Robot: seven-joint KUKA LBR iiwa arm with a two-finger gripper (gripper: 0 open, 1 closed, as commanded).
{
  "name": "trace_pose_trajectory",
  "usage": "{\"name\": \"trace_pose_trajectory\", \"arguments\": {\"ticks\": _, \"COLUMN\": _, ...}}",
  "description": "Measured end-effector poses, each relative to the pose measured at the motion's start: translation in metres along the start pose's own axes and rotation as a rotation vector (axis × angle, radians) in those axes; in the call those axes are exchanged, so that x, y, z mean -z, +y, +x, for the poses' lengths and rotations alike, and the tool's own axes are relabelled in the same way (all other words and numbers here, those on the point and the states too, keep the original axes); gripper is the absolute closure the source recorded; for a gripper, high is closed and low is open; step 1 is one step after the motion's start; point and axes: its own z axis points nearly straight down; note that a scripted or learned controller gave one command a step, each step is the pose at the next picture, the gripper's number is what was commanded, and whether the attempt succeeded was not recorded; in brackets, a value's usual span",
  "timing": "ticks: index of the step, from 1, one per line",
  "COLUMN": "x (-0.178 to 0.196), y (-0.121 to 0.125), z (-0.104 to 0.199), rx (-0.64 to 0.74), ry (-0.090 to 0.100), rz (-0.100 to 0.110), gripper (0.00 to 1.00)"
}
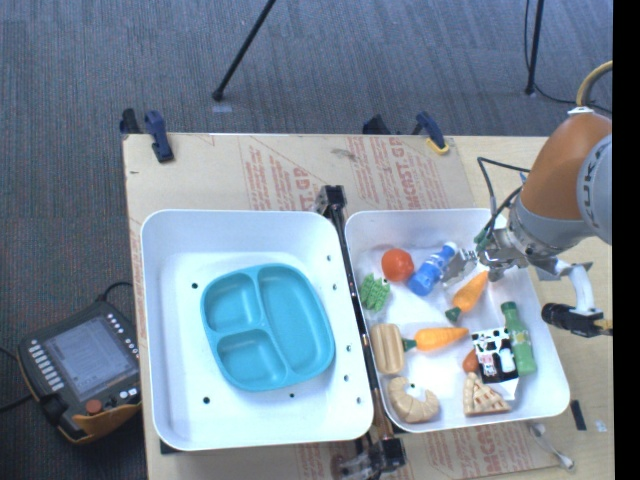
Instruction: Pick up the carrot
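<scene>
Two carrots lie in the right bin (545, 403). One carrot (471, 291) is tilted, its green end pointing down-left, and it lies just under my gripper (478, 264). The other carrot (441, 338) lies flat near the bin's middle, green end to the left. My gripper hangs low over the right bin's upper part, between the blue can (432, 270) and the bin's right wall. Its tip is right at the top end of the tilted carrot; I cannot tell whether it touches it.
The right bin also holds a red tomato (397, 264), a green vegetable (375, 293), a bread roll (388, 348), a croissant (415, 401), a waffle slice (485, 396), a green bottle (518, 336) and a black-and-white carton (491, 354). A blue divided plate (268, 325) lies in the left bin (165, 268).
</scene>
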Motion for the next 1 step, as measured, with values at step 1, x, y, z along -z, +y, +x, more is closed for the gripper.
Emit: {"name": "trace_pose_trajectory", "arguments": {"ticks": 1, "x": 0.0078, "y": 0.0008, "z": 0.0002, "rx": 0.002, "ry": 0.001, "rz": 0.003, "gripper": 1.00}}
